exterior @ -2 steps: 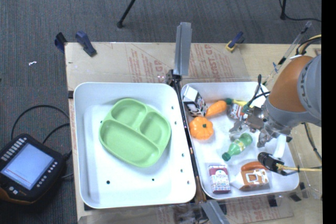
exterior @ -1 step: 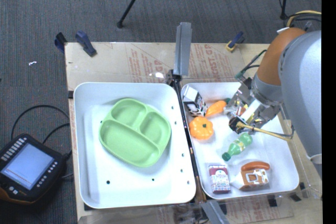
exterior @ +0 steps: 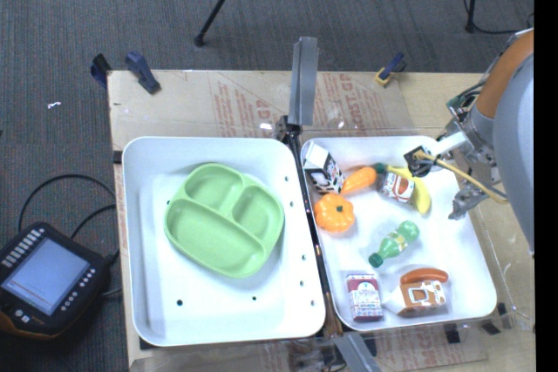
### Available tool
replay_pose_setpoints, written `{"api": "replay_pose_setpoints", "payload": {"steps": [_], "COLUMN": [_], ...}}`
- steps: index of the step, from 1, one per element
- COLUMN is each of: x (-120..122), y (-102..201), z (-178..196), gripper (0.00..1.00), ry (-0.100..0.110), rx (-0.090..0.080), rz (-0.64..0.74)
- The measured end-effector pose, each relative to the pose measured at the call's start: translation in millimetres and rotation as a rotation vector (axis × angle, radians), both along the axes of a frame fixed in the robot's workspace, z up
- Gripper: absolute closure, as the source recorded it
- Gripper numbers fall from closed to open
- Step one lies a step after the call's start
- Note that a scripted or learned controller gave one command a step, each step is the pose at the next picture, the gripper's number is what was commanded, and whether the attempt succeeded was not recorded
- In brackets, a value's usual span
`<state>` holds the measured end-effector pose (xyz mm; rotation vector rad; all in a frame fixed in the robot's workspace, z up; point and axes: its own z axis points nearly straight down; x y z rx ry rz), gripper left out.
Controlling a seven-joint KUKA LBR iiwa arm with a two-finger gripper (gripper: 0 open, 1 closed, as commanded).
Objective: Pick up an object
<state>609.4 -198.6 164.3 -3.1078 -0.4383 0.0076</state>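
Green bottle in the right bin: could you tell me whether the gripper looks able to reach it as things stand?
Probably yes. The green bottle lies alone on the floor of the right bin, apart from the pumpkin and the banana, with nothing over it. The gripper hangs above that bin's right side.

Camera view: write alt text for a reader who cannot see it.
The robot's tool hovers at the right bin's right edge, near toy foods including a banana, pumpkin and green bottle. The left bin holds a green divided plate.
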Motion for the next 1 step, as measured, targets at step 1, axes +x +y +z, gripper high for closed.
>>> {"api": "replay_pose_setpoints", "payload": {"steps": [1], "x": [20.9], "y": [72.5], "z": [-53.5], "gripper": [0.00], "ry": [-0.028], "rx": [-0.005], "rz": [-0.073]}}
